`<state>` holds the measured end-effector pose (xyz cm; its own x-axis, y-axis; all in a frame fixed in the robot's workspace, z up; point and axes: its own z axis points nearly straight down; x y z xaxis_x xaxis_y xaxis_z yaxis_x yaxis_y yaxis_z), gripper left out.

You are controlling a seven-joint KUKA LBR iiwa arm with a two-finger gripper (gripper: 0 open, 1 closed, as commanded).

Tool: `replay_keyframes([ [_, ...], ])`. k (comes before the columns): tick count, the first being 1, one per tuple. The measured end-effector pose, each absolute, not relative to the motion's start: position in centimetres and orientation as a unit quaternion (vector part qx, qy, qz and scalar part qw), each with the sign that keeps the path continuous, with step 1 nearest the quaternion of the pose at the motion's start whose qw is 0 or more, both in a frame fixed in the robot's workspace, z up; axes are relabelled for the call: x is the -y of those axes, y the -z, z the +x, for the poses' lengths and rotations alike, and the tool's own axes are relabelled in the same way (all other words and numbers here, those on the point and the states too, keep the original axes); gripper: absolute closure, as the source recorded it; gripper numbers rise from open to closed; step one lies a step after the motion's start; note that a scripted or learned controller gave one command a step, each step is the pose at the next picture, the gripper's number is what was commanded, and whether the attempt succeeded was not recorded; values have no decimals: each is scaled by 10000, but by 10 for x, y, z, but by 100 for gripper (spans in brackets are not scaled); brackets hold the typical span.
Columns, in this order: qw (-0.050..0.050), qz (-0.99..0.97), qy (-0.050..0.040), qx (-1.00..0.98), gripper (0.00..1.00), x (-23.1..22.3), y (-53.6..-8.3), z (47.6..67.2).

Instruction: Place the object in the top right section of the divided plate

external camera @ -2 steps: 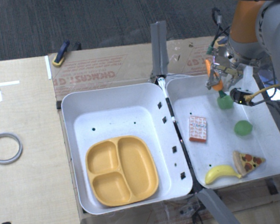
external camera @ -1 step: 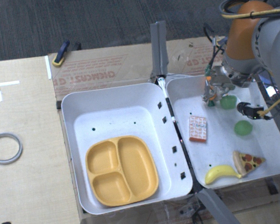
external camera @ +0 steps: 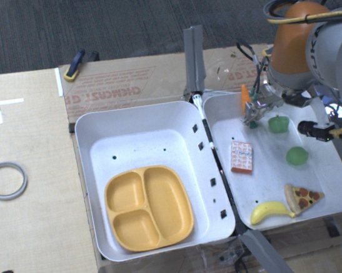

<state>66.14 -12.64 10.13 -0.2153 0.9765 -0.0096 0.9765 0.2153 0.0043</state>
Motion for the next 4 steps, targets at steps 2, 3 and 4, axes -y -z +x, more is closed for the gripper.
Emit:
replay_keyframes([
  [2,-1,2714,-3,-9625,100,115,-91,651],
  [3,19,1704,11,-9854,100,99,-92,627],
  [4,20,-107,-4,-9999,100,205,-91,628],
])
